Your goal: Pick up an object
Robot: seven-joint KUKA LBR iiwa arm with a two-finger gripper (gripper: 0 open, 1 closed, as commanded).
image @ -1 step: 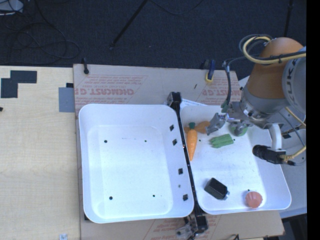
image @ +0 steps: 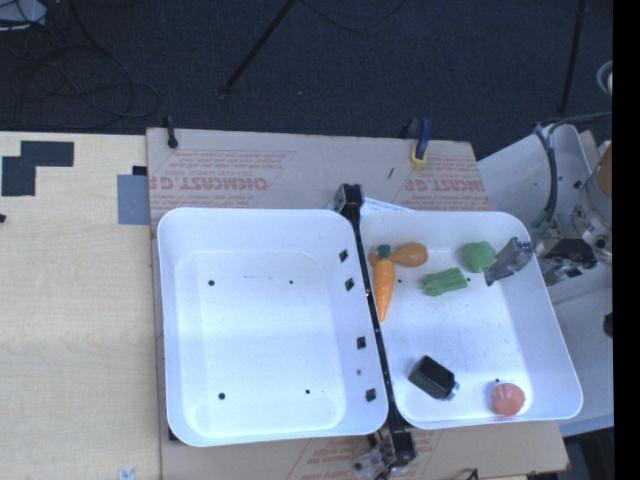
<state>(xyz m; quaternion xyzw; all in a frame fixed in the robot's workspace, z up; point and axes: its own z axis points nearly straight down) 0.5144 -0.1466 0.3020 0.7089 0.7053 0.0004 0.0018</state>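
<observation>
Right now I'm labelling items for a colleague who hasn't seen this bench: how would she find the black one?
Start at the right-hand white bin, the one holding all the objects. Look to its near part, left of the pinkish-red ball in the near right corner. The black block lies there, tilted: it is the one dark, boxy item, well apart from the carrot and green pieces at the far end.

Two bins sit side by side on a cardboard sheet [image: 300,173] in the middle of the frame. The left bin [image: 180,268] has nothing in it. Everything's in the right bin [image: 560,368]: a carrot [image: 382,286] against its left wall, a potato-ish thing [image: 409,255] touching the carrot's top, a pickle-like piece [image: 444,282] mid-bin, a lumpy chunk [image: 477,255] up and right of that. Lower down, a small block [image: 433,378] and a ball [image: 507,399] in the lower right corner. The gripper [image: 507,262] hangs at the upper right rim, beside the chunk.
</observation>
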